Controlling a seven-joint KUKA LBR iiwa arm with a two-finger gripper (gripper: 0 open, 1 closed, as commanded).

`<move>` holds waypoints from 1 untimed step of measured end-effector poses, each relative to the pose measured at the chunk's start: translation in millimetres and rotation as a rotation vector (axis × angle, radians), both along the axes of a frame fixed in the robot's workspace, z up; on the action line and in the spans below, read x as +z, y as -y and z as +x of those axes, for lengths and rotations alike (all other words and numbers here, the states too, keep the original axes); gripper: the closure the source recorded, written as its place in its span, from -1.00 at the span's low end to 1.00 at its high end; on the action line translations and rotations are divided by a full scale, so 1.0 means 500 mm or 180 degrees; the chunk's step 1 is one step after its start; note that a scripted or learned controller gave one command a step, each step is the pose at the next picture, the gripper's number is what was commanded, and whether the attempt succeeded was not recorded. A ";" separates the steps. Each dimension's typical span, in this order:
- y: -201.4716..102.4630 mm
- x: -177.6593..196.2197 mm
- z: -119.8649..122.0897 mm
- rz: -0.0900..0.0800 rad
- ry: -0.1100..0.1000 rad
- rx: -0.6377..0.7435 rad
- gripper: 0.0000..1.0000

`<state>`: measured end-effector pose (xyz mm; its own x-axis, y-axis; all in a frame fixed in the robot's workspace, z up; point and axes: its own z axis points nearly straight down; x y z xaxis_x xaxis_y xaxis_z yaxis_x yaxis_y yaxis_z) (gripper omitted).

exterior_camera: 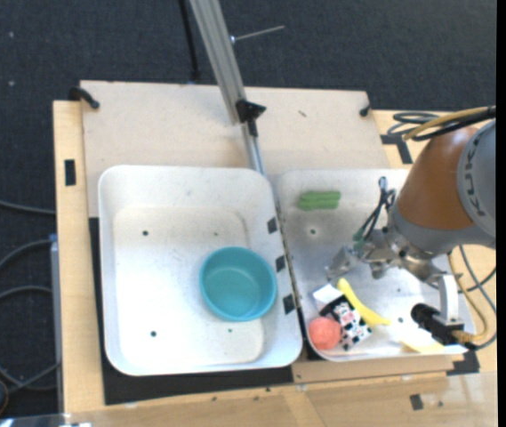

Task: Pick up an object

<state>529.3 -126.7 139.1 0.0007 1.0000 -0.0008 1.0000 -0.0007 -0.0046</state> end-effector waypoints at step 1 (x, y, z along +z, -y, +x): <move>0.002 -0.080 0.000 -0.0003 0.0012 -0.0002 -1.00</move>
